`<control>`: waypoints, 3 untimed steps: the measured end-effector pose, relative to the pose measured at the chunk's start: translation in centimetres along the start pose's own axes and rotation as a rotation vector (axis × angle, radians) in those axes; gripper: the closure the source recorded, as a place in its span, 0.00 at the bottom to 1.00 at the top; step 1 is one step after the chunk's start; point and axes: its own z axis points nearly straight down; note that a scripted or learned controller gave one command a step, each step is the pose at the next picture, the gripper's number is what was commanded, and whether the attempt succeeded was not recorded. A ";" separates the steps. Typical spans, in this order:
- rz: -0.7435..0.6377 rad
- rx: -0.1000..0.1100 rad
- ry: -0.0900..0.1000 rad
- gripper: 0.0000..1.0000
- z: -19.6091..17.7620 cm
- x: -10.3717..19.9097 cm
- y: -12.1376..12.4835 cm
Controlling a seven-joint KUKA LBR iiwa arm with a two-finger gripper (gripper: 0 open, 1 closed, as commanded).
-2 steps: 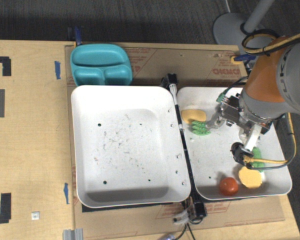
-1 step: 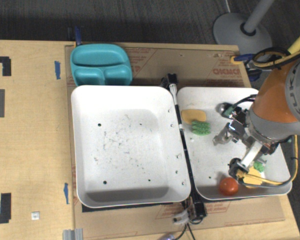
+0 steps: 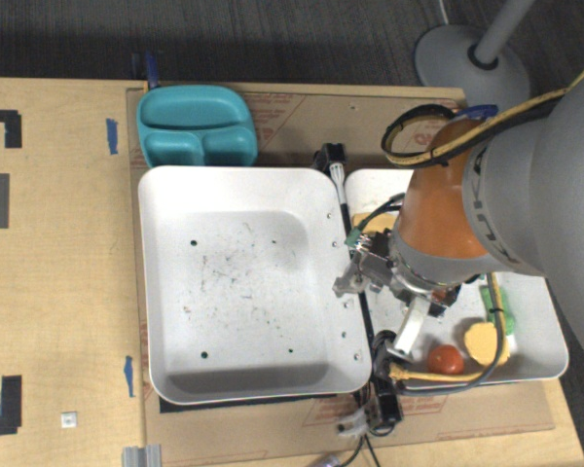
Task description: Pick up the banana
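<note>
The arm (image 3: 487,193) hung over the right bin (image 3: 545,353), its orange band covering most of that bin. The gripper (image 3: 409,334) pointed down toward the bin's near left corner; whether it was released or clenched could not be told. The banana (image 3: 487,343) lay in the near right part of the right bin, just right of a small red fruit (image 3: 446,359), with something green (image 3: 496,300) just behind it. To do the pick well, the gripper would probably need to shift right across the bin, past the red fruit, and close across the banana's narrow width, not along its length. The left bin (image 3: 175,261), touching the right bin's left edge, showed scuffed white. A teal tray (image 3: 197,125) sat behind the left bin on the brown bench (image 3: 58,261), with dark floor beyond.
</note>
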 end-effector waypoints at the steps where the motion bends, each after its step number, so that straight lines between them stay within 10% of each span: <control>1: 0.075 -0.001 0.003 0.00 9.9 12.2 -6.8; 2: 0.475 -0.002 -0.001 0.00 8.3 15.5 -8.7; 3: 0.619 -0.003 0.001 0.00 -5.3 8.7 -4.9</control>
